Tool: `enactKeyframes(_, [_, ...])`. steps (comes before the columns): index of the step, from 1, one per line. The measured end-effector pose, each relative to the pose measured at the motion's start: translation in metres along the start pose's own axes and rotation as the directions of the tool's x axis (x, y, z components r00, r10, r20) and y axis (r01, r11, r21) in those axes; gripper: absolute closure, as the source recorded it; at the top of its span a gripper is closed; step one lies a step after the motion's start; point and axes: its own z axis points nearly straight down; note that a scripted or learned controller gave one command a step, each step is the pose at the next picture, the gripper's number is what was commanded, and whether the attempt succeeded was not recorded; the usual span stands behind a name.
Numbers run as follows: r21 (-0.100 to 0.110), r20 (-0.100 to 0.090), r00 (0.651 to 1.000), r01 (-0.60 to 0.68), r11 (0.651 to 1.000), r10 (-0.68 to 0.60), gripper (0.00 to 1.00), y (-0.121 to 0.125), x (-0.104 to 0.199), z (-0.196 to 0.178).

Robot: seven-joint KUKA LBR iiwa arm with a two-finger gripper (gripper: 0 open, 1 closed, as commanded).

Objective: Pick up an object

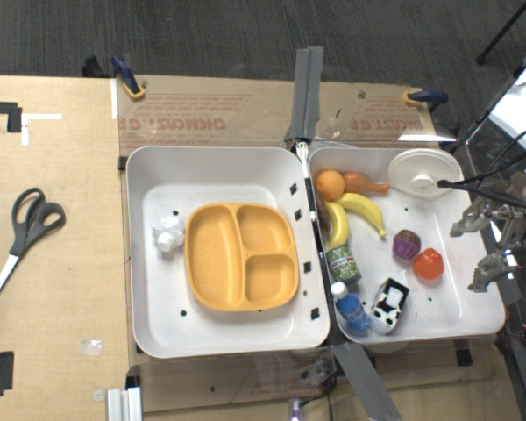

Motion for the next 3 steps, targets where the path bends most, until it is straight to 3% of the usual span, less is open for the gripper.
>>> enactKeyframes(1, [-0.001,-0.001,0.997,0.083,0.997,-0.083,0.00,0.0272,-0.0161,0.1407])
enactKeyframes(2, [0.002,0.004,0.996,0.087,0.996,-0.087,1.00,0.0278,-0.0183,0.1309])
enactKeyframes(3, [0.001,0.004,0.996,0.087,0.996,-0.087,0.00,0.0281,-0.0182,0.1310])
